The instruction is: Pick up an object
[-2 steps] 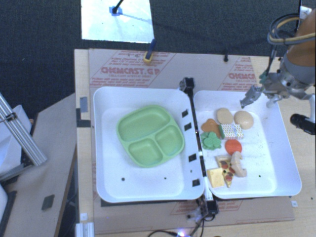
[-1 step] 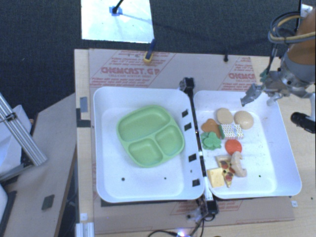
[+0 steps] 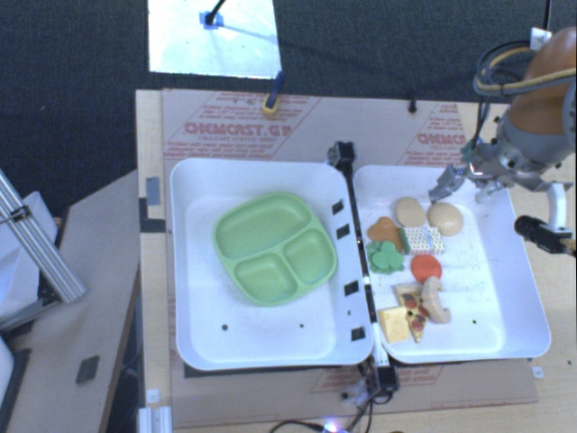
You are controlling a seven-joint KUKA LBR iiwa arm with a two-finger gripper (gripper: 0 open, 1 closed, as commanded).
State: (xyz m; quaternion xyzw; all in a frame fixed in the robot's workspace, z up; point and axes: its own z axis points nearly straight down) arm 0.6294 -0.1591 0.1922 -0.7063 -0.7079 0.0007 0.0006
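Observation:
The right bin holds several toy foods in its left half. Two beige rounds lie at the back, with an orange piece, a green leafy piece and a dotted wafer in front of them. Further forward are a red-orange disc, a tan lumpy piece, a pizza slice and a yellow cheese block. My gripper hangs over the bin's back edge, just behind the right beige round. It is open and holds nothing.
The left bin holds a green divided plate. A black-clipped divider runs between the bins. The right half of the right bin is bare white floor. A black part of the arm reaches over the right rim.

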